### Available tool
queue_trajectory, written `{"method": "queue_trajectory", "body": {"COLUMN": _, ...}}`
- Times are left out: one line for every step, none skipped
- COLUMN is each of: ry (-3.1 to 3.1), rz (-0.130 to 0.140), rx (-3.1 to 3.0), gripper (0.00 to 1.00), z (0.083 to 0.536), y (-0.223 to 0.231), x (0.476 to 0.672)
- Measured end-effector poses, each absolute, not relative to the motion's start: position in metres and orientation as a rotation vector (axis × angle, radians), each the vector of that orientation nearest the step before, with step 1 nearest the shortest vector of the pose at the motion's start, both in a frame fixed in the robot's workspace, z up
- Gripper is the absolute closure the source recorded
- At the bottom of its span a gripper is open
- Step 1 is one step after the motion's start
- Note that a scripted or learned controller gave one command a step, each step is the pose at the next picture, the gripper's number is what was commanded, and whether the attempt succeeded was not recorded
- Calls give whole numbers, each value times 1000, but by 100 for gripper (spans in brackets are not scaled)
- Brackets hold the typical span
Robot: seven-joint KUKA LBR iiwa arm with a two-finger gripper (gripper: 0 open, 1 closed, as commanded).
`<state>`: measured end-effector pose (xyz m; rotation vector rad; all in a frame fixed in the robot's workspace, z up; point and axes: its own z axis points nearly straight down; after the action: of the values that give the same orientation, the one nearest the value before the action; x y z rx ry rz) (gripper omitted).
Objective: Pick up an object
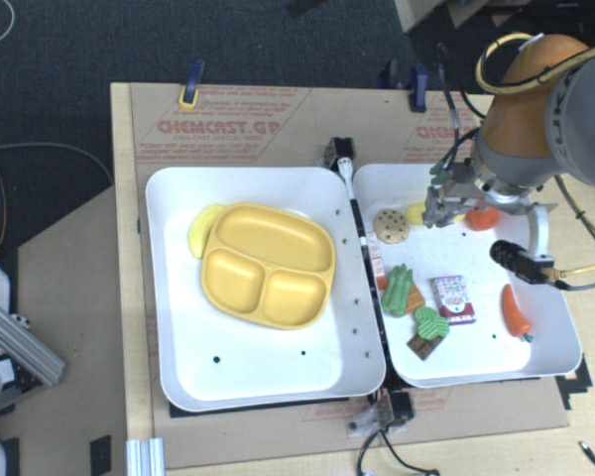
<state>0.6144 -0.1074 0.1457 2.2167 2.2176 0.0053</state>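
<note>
Gripper (438, 214) at upper centre of the right white bin (545, 350), poised over a round speckled cookie (391, 226); jaws' opening cannot be told. Yellow divided plastic tray (268, 263) lies in the left white bin (178, 296).

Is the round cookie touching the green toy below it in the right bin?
Apart. In the camera view, bare white bin floor separates the cookie from the green toy lower down.
</note>
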Motion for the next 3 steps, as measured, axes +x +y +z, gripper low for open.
{"method": "queue_trajectory", "body": {"ry": 2218, "rz": 6, "rx": 2216, "gripper": 100, "z": 191, "y": -110, "x": 622}}
{"method": "queue_trajectory", "body": {"ry": 2218, "rz": 6, "rx": 2216, "gripper": 100, "z": 228, "y": -110, "x": 623}}
{"method": "queue_trajectory", "body": {"ry": 2222, "rz": -2, "rx": 2224, "gripper": 100, "z": 235, "y": -102, "x": 578}}
